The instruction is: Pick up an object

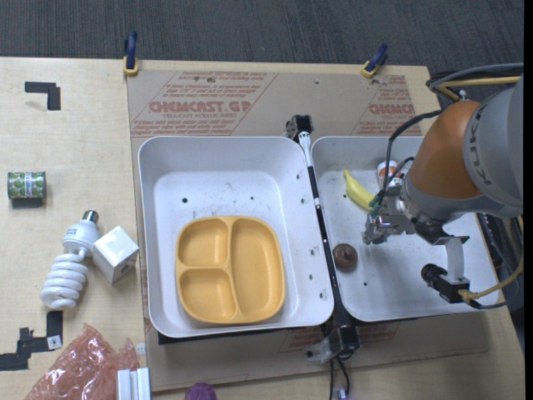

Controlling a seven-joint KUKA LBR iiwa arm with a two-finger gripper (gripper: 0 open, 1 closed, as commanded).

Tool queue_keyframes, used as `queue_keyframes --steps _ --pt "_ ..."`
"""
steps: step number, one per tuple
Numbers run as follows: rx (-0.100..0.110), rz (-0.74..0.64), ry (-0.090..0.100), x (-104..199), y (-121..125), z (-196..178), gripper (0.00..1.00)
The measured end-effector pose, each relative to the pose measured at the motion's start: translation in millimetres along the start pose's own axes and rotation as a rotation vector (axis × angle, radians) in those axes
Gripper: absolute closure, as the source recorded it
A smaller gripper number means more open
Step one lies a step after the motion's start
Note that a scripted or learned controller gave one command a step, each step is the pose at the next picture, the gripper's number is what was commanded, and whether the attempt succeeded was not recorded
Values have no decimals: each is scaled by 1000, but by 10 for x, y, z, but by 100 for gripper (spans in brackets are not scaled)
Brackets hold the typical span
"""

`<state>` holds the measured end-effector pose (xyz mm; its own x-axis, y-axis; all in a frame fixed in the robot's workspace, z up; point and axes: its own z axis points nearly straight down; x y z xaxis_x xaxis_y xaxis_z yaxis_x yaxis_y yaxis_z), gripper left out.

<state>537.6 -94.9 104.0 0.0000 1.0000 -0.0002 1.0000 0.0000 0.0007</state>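
Right bin [466, 302] has the gripper [376, 226] low, can't tell its state, banana [359, 190] just up-left, lying diagonal, brown thing [345, 257] down-left.

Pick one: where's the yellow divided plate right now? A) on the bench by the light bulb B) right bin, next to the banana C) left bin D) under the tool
C: the yellow divided plate lies flat in the left bin, while the banana and the tool are over in the right bin.
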Motion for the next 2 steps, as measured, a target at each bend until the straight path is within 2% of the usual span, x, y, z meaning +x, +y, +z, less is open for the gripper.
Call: queue_keyframes --steps 1,2 --pt "0 1 0 -3 0 0 0" --pt "1 2 0 -28 -474 117 0"
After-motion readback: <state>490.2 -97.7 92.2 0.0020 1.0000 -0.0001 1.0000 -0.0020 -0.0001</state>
